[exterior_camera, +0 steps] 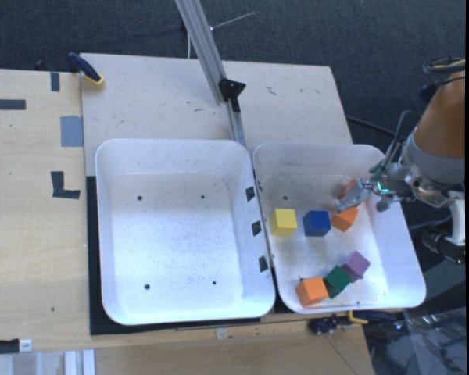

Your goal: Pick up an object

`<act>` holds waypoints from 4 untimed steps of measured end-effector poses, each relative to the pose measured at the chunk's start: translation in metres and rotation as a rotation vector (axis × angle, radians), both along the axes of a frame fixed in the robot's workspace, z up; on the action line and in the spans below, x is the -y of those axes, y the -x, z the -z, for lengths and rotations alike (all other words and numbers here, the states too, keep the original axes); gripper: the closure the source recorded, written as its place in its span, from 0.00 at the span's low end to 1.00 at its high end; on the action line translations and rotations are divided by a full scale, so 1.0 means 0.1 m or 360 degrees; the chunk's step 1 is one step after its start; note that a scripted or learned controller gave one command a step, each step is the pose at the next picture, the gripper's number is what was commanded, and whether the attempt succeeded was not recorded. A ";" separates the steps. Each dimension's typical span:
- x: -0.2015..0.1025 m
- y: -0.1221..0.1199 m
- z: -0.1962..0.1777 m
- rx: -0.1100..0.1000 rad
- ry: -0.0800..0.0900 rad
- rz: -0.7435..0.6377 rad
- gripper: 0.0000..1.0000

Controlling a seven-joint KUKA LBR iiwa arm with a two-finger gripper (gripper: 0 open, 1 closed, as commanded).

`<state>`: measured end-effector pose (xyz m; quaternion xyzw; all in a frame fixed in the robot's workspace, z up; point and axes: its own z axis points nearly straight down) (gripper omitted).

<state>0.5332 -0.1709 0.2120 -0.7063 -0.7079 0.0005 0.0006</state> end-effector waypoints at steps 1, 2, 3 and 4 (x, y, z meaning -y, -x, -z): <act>-0.03 0.09 0.61 -0.0010 -0.0002 0.0002 0.00; -0.04 0.11 1.15 -0.0010 -0.0002 0.0002 0.00; -0.04 0.09 1.03 -0.0003 -0.0001 0.0002 1.00; -0.09 0.11 0.59 0.0006 0.0001 0.0001 1.00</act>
